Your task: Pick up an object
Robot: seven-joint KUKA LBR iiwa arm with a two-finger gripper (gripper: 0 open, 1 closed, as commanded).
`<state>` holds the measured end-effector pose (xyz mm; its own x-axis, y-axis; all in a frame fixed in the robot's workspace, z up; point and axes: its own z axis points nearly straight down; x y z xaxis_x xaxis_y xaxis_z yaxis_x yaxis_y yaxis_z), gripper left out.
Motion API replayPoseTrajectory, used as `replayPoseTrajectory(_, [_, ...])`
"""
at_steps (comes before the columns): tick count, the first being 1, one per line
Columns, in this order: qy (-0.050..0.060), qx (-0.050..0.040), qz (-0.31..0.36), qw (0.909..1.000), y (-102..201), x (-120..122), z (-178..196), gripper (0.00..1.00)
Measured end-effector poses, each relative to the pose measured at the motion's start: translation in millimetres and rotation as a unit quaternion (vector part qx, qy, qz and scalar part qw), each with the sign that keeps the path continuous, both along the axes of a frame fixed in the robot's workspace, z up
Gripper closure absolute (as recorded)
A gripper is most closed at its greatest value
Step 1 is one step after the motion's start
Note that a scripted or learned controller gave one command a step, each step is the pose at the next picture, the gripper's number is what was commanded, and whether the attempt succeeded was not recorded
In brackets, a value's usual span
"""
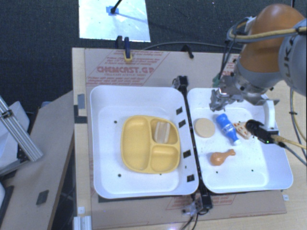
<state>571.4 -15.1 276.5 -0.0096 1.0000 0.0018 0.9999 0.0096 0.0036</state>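
Note:
My gripper [219, 101] hangs over the back of the right bin [273, 176], just above and behind a blue bottle [226, 127] that lies on the bin floor. Left of the bottle lies a tan round cookie [205, 127]. In front of it sits an orange toy drumstick [221, 157]. A small brown-and-white patterned item [241, 129] rests to the bottle's right. Nothing shows between the fingers.
The left bin [110, 176] holds a yellow divided plate [139, 150] with a beige bread slice [161, 131] in its back right compartment. A black divider [188, 138] runs between the bins. The arm's body looms over the right bin's back right corner.

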Motion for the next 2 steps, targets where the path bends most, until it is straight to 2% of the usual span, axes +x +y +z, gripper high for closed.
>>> replayPoseTrajectory(1, [0.001, 0.0001, 0.0, 1.0, 57.1, 16.9, -16.9, 1.0])
replayPoseTrajectory(2, [0.001, 0.0002, 0.0, 1.0, 107.5, 28.8, -18.7, 1.0])
